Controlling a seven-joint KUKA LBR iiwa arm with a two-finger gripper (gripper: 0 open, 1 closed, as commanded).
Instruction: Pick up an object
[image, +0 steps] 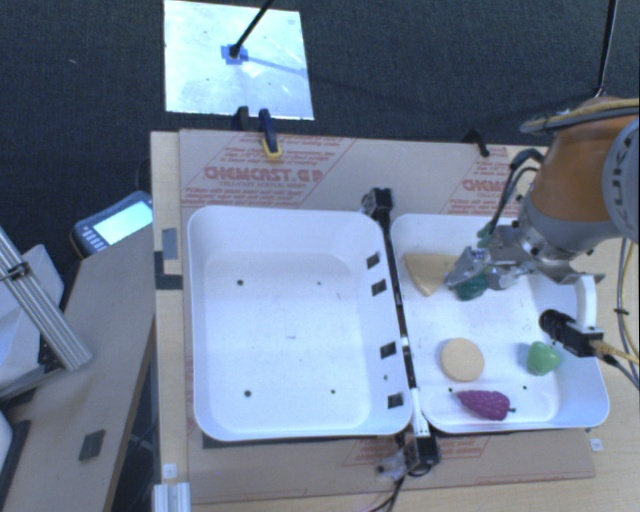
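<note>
My gripper (472, 277) hangs low over the upper middle of the right bin (575, 408). A small dark green object (468, 291) sits right at its tip, partly hidden by it. A pale yellow wedge (424, 271) lies just left of the gripper. Nearer the front lie a round tan disc (462, 359) and a purple lumpy piece (484, 404). A light green object (543, 357) rests close to the bin's right wall.
The left bin (215, 300) is alongside, split from the right one by a divider with black clips (390, 300). The arm's grey body and orange band (585, 180) overhang the right bin's far corner. A black cable fitting (565, 328) hangs above the light green object.
</note>
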